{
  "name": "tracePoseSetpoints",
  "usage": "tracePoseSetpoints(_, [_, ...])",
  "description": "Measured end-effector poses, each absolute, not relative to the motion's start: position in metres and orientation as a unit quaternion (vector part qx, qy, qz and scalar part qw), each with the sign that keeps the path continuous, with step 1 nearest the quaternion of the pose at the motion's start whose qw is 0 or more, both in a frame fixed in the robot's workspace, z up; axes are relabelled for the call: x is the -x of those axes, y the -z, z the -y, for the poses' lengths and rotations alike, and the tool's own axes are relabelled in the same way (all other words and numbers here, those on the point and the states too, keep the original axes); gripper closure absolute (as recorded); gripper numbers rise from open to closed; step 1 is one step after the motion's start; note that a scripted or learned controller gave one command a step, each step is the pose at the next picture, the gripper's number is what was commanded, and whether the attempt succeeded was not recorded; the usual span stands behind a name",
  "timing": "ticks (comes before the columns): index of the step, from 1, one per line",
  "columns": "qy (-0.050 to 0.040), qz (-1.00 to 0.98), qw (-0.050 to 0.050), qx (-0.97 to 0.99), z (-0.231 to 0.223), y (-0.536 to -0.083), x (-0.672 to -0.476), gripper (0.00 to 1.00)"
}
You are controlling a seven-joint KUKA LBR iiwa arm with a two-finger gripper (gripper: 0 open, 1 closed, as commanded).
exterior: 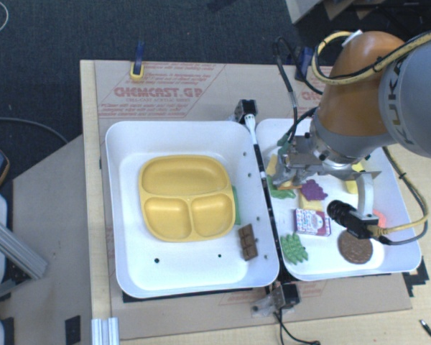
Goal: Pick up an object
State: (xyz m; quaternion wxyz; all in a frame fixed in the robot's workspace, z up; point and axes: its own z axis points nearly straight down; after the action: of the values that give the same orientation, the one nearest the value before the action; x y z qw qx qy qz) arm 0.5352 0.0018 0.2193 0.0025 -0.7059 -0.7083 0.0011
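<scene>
We see the gripper (293, 165) low over the right bin (399, 259), near its left wall, where small things are bunched: a green piece (281, 190), a purple grape cluster (314, 190), a small card (312, 222), a green leafy toy (294, 248) and a brown disc (355, 249). We cannot tell whether it holds anything, since the wrist hides it. The left bin (122, 192) carries a yellow divided tray (186, 197) and a brown block (248, 241) near its right wall, well apart from the arm, so we judge the pick is aimed at the crowded left side of the right bin.
</scene>
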Motion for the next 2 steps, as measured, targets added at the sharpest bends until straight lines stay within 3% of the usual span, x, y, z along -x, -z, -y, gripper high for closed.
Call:
tracePoseSetpoints(1, [0.0008,0.708,-0.001,0.707,-0.004,-0.231,-0.553,1.0])
tracePoseSetpoints(2, [-0.0012,0.707,0.001,0.707,-0.005,-0.219,-0.553,1.0])
